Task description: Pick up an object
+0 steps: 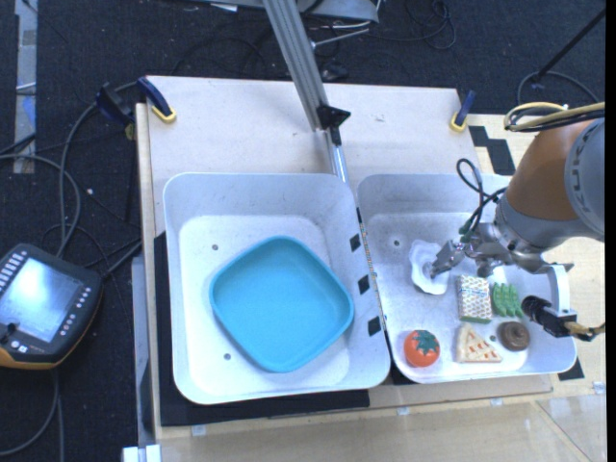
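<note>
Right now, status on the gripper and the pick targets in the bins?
Gripper low in right bin, at white object. No grasp visible. Tomato, wedge, green piece close by. Blue tray in left bin.

Dark carpet floor (pixel 77 85) (cables strewn) — pale wooden bench (pixel 250 123); even light.

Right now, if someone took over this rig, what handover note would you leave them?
Hand: low in the right bin, over the white object; grip state unclear.
Things: checkered block, green piece, brown disc, sandwich wedge and tomato lie in the right bin. Blue tray fills the left bin.
Done: nothing visibly lifted.
Left: grasp and raise one object.
</note>
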